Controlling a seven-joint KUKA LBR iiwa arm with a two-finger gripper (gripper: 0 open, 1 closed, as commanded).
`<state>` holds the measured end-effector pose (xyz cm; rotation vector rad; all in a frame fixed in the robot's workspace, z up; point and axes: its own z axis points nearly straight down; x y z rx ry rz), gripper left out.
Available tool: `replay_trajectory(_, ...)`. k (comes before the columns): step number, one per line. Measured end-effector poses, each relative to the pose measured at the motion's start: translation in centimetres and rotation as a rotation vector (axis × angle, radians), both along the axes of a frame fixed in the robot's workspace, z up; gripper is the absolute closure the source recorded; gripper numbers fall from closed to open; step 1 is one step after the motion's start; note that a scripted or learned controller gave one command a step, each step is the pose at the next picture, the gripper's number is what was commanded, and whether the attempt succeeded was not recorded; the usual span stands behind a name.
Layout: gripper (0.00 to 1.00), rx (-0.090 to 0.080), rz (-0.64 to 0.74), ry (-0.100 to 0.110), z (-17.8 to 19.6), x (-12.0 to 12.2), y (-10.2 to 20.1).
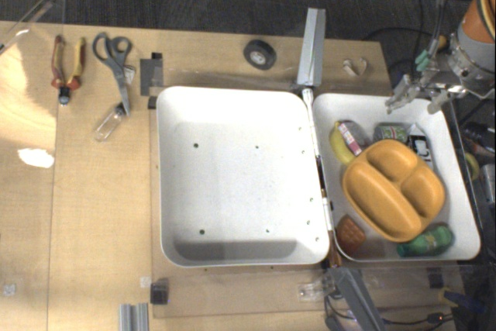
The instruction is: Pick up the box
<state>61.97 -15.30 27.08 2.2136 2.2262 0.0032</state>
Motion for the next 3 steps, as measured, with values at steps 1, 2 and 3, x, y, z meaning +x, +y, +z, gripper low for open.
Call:
replay_trajectory(1, 0.00, 0.000, -0.039, 0.000, -4.2, 1.6, 4.2)
replay_trajectory(2, 0.00, 0.000, -0.164, 0.002, -12.6, 4.4, 3.2)
replay_trajectory(3, 0.00, 0.000, -0.125, -0.002, -18.4, 5.0, 5.4)
